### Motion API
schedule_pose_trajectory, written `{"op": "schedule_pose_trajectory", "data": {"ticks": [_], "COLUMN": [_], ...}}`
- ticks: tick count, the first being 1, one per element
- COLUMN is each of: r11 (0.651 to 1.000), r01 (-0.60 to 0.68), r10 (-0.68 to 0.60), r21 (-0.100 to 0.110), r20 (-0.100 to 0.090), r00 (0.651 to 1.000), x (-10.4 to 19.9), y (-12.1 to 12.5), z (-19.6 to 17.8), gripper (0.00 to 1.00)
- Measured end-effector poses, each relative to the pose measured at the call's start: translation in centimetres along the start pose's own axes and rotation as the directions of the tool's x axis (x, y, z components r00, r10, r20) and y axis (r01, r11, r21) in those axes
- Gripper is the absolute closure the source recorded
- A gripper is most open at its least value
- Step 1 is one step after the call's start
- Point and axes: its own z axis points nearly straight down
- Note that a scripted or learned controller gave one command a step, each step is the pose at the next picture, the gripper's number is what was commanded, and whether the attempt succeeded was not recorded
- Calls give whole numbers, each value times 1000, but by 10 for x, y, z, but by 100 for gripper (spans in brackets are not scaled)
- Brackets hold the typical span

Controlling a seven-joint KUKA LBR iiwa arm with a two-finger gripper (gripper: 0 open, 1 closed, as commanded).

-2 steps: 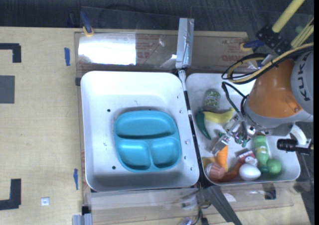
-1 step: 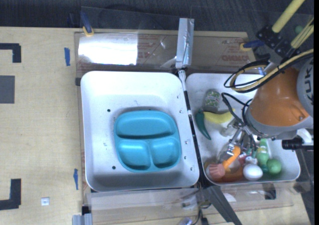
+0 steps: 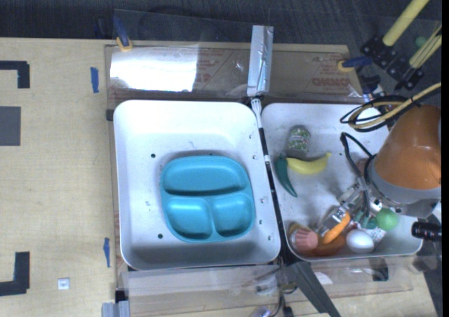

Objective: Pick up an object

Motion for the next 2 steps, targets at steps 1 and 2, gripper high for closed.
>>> {"op": "schedule_pose_trajectory", "data": {"ticks": [1, 2], "r11": [877, 842], "r01": [481, 540], "r10": [-481, -540], "r21": [-1, -1], "r20": [2, 4], "r00": [877, 842], "x": [-17, -64], "y": [45, 108], "z": [-38, -77], "gripper": [0, 0]}}
